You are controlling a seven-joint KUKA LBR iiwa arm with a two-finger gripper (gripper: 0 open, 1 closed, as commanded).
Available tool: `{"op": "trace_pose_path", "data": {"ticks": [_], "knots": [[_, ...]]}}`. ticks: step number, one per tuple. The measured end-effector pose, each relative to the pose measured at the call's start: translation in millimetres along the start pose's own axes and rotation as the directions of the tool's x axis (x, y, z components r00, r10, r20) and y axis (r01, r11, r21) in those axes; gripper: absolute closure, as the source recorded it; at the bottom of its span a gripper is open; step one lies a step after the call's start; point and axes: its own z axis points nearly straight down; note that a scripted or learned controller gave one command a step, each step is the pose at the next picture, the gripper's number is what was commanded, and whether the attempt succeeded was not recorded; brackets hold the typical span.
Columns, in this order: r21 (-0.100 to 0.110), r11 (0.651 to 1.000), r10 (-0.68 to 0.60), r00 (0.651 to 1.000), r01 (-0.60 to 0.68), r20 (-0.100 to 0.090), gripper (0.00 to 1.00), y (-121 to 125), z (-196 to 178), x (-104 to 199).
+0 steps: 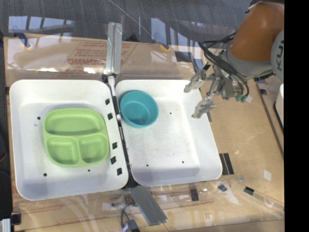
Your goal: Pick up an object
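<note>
Watching the gripper [199, 96]: I see its two fingers spread apart with nothing between them; it hangs over the right bin's [193, 170] right rim
Bowl: I see the teal bowl [138, 108] upright in the right bin's upper left corner, well apart from the gripper
Tray: I see a green divided tray [76, 137] lying flat in the left bin [24, 178]

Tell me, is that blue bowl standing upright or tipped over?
Upright. The blue bowl shows its round open mouth and inside to the camera above, sitting in the right bin.
</note>
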Motion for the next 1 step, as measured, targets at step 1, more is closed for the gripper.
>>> {"op": "trace_pose_path", "data": {"ticks": [1], "knots": [[-0.001, 0.996, 0.087, 0.996, -0.087, 0.001, 0.00, 47.6, 168.4, -29.2]]}}
